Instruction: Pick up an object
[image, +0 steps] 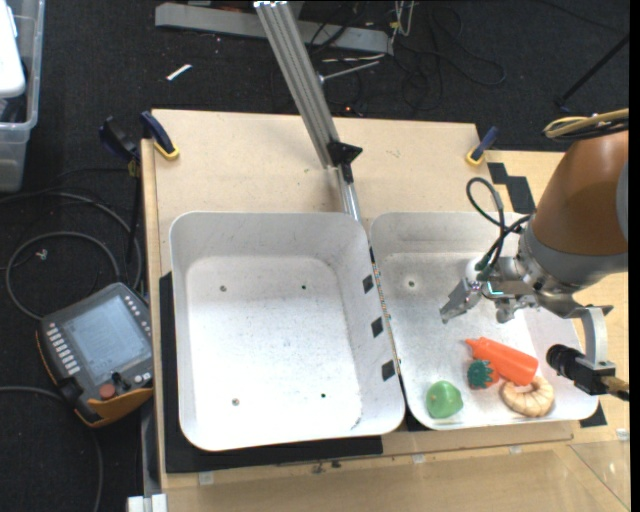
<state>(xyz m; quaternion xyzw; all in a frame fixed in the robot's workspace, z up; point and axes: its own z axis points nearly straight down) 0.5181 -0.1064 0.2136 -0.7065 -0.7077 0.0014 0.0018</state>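
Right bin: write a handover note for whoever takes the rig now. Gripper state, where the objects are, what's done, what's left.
Gripper: open, holding nothing, poised over the middle of the right bin, above and left of the objects.
Objects: all at the right bin's near end. Carrot lies at a slant; small green piece sits at its left end; beige ring-shaped pastry is just below the carrot; green ball sits apart to the left.
Left bin: no objects seen.
Done: no pick yet.
Left: lower onto one object, close, lift.
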